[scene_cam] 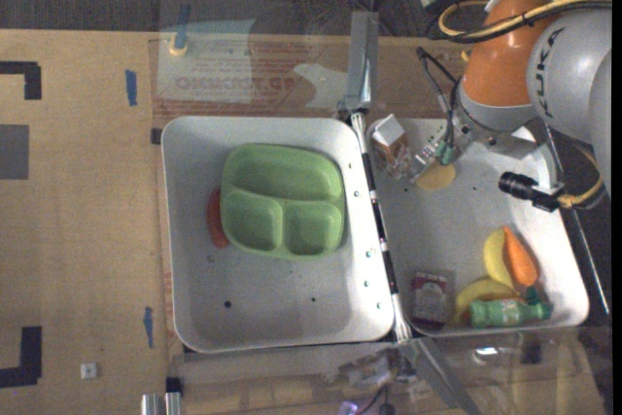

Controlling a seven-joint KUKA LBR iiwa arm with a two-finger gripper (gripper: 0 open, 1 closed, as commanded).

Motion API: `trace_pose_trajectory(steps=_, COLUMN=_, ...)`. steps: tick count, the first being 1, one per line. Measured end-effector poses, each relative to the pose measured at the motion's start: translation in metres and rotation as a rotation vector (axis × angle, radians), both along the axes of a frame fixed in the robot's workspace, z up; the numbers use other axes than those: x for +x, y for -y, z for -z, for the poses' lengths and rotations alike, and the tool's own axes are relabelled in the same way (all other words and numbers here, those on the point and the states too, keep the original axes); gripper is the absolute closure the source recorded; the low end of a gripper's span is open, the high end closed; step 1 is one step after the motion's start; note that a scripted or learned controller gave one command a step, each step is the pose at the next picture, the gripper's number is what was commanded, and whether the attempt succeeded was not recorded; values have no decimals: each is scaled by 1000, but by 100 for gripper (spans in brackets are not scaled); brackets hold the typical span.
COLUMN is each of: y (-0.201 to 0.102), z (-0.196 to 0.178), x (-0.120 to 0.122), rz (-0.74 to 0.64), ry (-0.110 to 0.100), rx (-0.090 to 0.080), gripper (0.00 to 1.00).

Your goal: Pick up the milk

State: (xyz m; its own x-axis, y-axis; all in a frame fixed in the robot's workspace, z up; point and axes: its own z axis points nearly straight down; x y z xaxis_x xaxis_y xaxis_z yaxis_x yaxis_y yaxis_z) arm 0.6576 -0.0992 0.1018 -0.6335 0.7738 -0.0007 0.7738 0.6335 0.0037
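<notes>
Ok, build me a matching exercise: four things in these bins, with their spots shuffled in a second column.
Things:
1. green divided plate
2. milk carton
3. green bottle
4. carrot

Places:
A. right bin, near edge
B. left bin, centre
C. right bin, far left corner, beside the gripper
D. right bin, lying on a banana

Pairs: 1-B, 2-C, 3-A, 4-D

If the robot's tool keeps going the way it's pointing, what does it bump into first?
Probably the milk carton. The tool points toward the left corner of the right bin, and the carton stands right there beside it. Depth is hard to judge, so it might pass just above.
</notes>
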Motion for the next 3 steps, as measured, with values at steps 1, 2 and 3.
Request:
trace_pose_trajectory(steps=1, y=8, z=-73, x=3, rz=21, ry=2, rx=-2, gripper=100)
trace_pose_trajectory(steps=2, y=44, z=-124, x=-5, rz=450, ry=1, rx=-3, gripper=100)
trace_pose_trajectory(steps=3, y=123, z=-124, x=-18, rz=1056, ry=-2, rx=-2, gripper=100)
